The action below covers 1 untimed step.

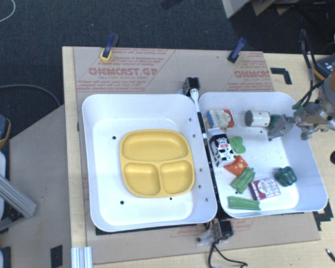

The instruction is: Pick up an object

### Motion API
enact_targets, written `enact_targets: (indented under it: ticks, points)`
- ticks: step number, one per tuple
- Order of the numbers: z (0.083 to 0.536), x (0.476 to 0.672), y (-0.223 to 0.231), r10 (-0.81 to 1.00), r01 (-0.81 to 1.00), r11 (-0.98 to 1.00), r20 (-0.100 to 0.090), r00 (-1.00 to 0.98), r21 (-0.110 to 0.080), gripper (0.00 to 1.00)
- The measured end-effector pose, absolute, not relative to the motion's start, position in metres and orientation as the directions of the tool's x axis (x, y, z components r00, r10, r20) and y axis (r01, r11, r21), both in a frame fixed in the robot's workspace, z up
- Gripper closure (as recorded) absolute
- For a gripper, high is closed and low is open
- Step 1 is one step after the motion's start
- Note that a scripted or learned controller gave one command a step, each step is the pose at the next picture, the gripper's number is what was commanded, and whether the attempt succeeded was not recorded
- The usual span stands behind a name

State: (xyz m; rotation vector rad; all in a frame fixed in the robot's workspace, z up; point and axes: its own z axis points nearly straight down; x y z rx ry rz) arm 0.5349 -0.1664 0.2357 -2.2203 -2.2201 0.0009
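Observation:
The right bin (307, 149) holds several small items. A white can (257, 118) lies on its side near the back, and a small carton (219, 118) sits left of it. Further forward are a black-and-white box (221, 148), an orange piece (237, 164), a green vegetable (243, 179), a red box (265, 188), a flat green pod (244, 203) and a dark green pepper (286, 176). My gripper (276, 127) reaches in from the right edge. It hangs low just right of the white can, with nothing visibly held.
The left bin (97, 149) carries a yellow three-compartment tray (155, 162). A black divider with clips (200, 121) runs between the bins. Cables and the arm's wrist (318, 113) crowd the right bin's far right rim.

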Motion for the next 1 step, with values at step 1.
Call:
enact_targets:
  ticks: [1]
  points:
    - [0.1916, 0.5315, -0.1610, 1.000, 1.000, 0.000, 0.003, 0.000, -0.007, 0.00]
